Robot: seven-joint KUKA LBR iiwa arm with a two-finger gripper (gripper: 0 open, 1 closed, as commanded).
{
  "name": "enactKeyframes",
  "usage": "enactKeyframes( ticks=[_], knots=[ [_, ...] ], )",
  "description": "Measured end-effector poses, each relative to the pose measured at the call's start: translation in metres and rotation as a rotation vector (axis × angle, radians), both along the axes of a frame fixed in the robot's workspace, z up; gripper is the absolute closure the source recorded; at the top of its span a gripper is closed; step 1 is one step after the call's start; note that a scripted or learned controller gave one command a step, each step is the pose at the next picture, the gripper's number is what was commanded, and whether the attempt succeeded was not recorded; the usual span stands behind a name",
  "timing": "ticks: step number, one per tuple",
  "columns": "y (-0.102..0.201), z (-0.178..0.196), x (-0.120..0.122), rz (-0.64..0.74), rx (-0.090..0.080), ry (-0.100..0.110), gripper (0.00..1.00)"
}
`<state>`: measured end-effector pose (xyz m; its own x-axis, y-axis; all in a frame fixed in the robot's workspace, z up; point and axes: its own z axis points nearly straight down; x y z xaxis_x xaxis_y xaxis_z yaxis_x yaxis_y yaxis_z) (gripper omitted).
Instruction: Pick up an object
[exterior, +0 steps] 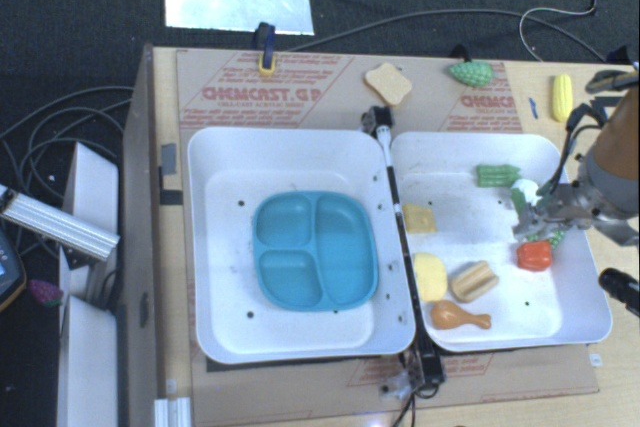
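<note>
My gripper [533, 218] hangs over the right side of the right bin [585, 315], at the end of the grey arm [612, 165] that comes in from the right. Just below it and touching its lower edge lies a red toy fruit [535, 256] with a green stalk. A green toy vegetable [497, 176] lies up and to the left of the gripper. Further left in the same bin are a yellow cheese wedge [420, 218], a pale yellow piece [430, 275], a bread roll [474, 281] and a chicken drumstick [460, 317].
The left bin [225, 175] holds a blue divided plate [315, 250]. Behind the bins, on the cardboard, lie a bread slice [388, 83], a green toy [472, 73] and a yellow corn cob [562, 97]. A clamp [266, 50] stands at the back edge.
</note>
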<state>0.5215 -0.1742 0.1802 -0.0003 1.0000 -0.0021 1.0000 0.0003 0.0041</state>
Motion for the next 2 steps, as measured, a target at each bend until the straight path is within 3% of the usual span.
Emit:
enactKeyframes(
  ticks=[1, 2],
  knots=[
    [0.047, 0.032, 0.049, 0.004, 0.002, 0.000, 1.00],
    [0.105, 0.031, 0.025, 0.004, 0.002, 0.002, 1.00]
  ],
)
